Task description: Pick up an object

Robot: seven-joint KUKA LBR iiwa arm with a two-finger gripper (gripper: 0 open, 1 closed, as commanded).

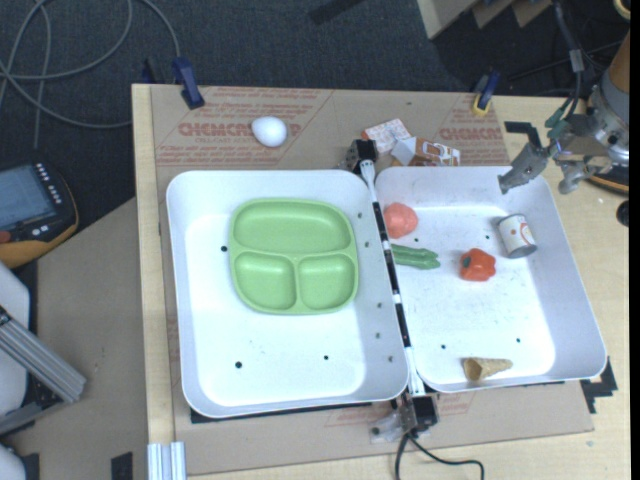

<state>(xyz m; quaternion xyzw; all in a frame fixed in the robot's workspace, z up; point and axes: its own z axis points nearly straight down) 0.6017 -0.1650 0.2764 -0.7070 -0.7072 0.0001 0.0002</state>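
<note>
Cone-shaped tan piece (486, 368) lies nearest me, at near edge of right bin (570, 298). Farther in: red pepper (478, 264), green pod (415, 258), pink-orange lump (400, 219), small white-and-grey can (516, 235), all resting on bin floor. Green divided plate (294, 255) sits in left bin (200, 368). Gripper (540, 164) hovers over right bin's far right corner; fingers look spread, nothing between them. My read: pick not yet begun; descent, grasp, lift all remain.
</note>
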